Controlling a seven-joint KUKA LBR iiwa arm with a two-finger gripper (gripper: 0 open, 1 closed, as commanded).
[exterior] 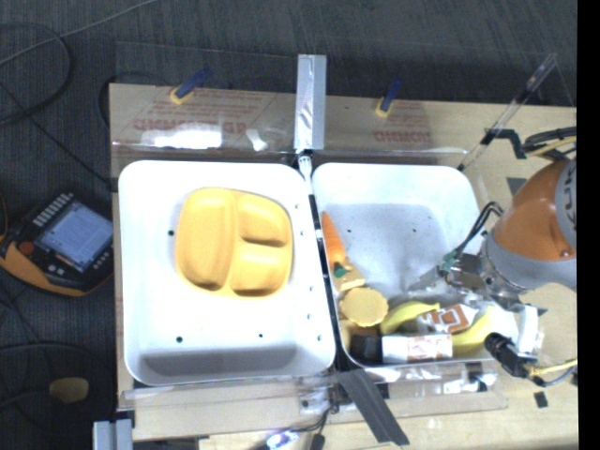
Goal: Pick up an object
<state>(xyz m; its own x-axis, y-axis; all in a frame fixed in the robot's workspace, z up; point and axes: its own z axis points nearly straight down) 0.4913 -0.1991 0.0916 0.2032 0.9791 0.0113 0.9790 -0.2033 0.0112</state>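
Here, at 4 o'clock in the frame, look to the gripper (466,277), low over the right bin (394,181) toward that bin's 3 o'clock wall, hanging from the grey arm (536,268) below the orange band (546,216). Cannot tell whether spread wide or closed, nor whether gripping anything.

Just beside the gripper, toward 7 o'clock, note the heap along the bin's 6 o'clock wall:
- a curved yellow banana (409,314)
- touching it at 9 o'clock, a round yellow disc (363,306)
- at the banana's 3 o'clock, a small orange-and-white box (451,320), then a second yellow piece (480,330), close under the gripper
- below these, lying flat, a white bottle (419,348) with its dark cap pointing to 9 o'clock

Against the bin's 9 o'clock wall, find a long orange carrot (331,237), lengthwise from 12 to 6.

In the left bin (150,336), well apart from the arm, see a yellow divided plate (234,240), sitting toward 12 o'clock of centre.

Off the bench at 9 o'clock, on dark floor, spot a handheld pendant (61,244) with a lit screen.
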